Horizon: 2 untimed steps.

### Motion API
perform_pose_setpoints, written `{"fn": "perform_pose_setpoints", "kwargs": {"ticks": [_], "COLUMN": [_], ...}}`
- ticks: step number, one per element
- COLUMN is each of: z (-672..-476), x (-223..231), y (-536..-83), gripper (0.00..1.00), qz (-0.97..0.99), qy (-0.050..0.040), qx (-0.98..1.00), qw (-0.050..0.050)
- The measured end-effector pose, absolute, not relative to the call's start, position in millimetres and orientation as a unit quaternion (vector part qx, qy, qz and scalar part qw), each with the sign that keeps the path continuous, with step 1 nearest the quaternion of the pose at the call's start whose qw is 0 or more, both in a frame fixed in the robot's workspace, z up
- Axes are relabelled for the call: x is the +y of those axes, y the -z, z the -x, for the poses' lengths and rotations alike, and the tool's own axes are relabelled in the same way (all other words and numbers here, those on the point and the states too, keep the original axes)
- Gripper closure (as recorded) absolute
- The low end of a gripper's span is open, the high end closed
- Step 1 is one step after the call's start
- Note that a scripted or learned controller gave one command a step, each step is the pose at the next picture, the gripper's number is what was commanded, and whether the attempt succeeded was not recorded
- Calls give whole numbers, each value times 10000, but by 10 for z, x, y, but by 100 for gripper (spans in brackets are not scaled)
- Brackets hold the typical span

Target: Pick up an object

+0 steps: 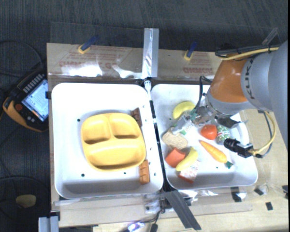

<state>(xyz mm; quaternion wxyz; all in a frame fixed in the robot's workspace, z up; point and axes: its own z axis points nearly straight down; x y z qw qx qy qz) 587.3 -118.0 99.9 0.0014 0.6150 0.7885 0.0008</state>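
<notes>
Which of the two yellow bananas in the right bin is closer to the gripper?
The upper banana, by the bin's far wall beside the gripper; the other banana lies lower, near the orange block.

my view looks like a robotics lab, two white bins taped onto a cardboard-covered bench, grey carpet floor, teach pendant with loose cables lying left, toy food, metal framing up front

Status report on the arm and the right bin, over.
Gripper low in right bin, fingers unreadable. Nothing seen held. Tomato, carrot, banana crowd close around it.
</notes>
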Motion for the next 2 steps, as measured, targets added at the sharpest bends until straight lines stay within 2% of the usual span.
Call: {"fn": "perform_pose_setpoints", "kwargs": {"ticks": [1,2], "z": [-5136,-5136], "x": [-1485,-1485], "y": [-926,-925], "gripper": [0,0], "qz": [-6734,-6734], "qy": [-48,-48], "qx": [7393,7392], "qw": [73,73]}}
